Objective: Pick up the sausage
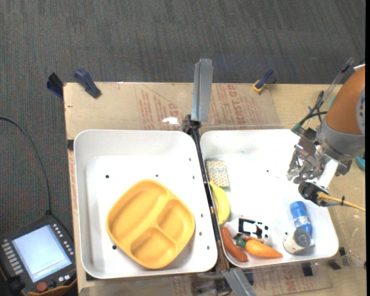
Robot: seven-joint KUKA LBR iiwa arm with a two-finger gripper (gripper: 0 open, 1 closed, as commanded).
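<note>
The sausage (232, 244) is a short reddish-brown piece lying in the front left corner of the right bin (265, 150). It sits beside an orange carrot (263, 249) and just below a banana (221, 203). My gripper (299, 170) hangs over the right side of the same bin, well to the right of the sausage and farther back. It is above the bin floor, and nothing shows in its grasp.
A patterned packet (217, 173) lies by the right bin's left wall. A black-and-white item (253, 228) and a blue bottle (300, 216) with a white cap lie near the front. The left bin (95, 150) holds a yellow divided plate (150, 222).
</note>
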